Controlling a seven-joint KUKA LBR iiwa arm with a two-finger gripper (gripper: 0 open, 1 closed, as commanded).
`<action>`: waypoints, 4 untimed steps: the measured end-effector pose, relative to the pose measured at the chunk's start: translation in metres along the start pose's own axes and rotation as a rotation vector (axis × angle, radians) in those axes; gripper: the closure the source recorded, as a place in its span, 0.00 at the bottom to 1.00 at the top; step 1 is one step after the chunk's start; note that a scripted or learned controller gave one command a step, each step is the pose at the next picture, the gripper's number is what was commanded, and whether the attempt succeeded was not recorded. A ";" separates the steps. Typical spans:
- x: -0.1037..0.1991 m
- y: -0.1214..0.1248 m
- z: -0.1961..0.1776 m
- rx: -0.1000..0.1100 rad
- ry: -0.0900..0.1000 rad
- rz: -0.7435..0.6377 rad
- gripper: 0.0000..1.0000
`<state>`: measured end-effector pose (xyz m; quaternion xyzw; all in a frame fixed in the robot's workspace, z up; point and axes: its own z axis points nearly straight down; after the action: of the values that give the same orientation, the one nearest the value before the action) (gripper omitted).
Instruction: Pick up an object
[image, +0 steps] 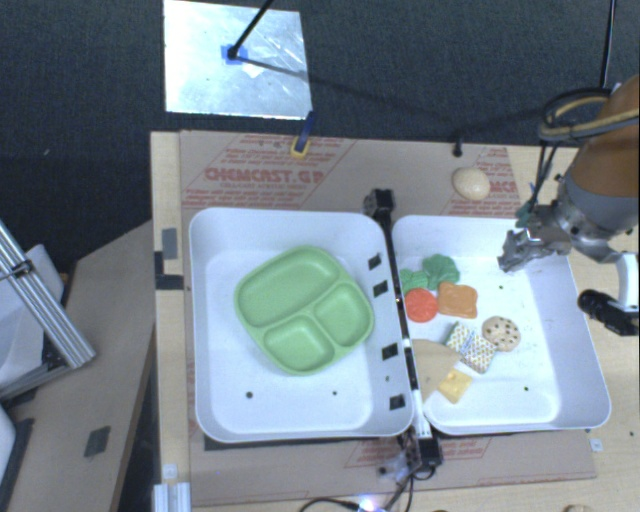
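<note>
Several toy foods lie in the right bin (560, 340): a green broccoli piece (438, 269), a red tomato slice (421, 305), an orange piece (459, 298), a chocolate-chip cookie (500, 332), a checkered cracker (472, 349), a tan wedge (432, 358) and a yellow cheese cube (454, 385). My gripper (515, 250) hangs over the bin's upper right part, well right of the broccoli and above the cookie. Nothing shows between its tips.
A green three-compartment plate (303, 309) sits in the left bin (215, 340). A beige egg-shaped object (471, 182) rests on the cardboard behind the right bin. A black divider (392, 300) runs between the bins. A silver sheet (238, 60) lies at the back.
</note>
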<state>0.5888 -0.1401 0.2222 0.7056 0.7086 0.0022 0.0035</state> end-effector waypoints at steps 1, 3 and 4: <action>0.000 0.001 -0.003 0.005 0.001 0.000 1.00; 0.107 0.017 -0.007 0.005 0.004 -0.006 1.00; 0.170 0.030 -0.004 0.006 0.005 -0.006 1.00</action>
<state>0.6182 0.0301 0.2262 0.7033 0.7109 0.0019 -0.0001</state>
